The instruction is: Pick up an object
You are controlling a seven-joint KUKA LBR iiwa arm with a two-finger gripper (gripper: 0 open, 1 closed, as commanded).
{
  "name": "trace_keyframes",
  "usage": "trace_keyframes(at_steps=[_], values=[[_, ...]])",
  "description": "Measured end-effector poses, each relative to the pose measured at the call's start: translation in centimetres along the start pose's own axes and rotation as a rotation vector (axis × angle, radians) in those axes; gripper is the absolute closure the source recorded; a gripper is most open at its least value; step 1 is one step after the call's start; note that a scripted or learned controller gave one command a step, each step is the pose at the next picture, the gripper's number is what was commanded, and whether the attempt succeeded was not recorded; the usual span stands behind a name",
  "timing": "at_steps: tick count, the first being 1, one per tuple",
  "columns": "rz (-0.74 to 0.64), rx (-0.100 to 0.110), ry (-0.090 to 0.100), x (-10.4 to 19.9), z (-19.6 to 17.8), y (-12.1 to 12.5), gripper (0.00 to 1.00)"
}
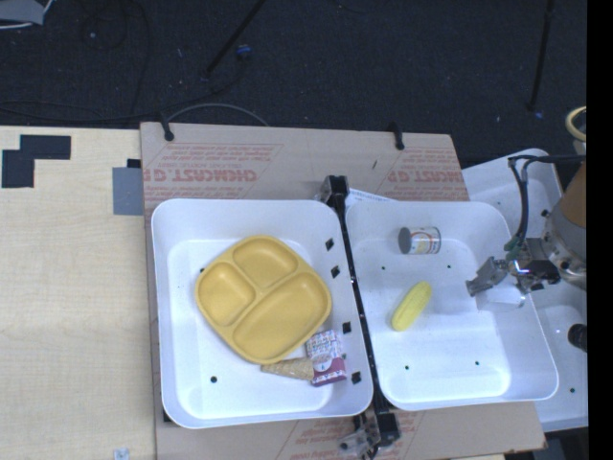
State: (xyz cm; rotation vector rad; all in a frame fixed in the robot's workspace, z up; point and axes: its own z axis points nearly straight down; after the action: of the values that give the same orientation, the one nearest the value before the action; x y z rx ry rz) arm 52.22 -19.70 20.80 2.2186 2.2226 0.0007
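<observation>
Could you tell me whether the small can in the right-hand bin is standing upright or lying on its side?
On its side. The small can shows its long flank, with its dark round end facing left, on the floor of the right bin.

Robotics lab: white bins on cardboard-covered bench, cables trailing over dark floor.

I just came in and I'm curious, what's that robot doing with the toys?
The gripper sits at the right bin's right edge, holding nothing. That bin has a toy corn cob and a small can lying on its side. The left bin has a yellow divided plate and a small packet.
</observation>
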Motion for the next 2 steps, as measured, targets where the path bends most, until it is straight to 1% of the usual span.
trace_keyframes(at_steps=[2], values=[[-0.003,0.005,0.003,10.0,-2.1,-0.4,1.0]])
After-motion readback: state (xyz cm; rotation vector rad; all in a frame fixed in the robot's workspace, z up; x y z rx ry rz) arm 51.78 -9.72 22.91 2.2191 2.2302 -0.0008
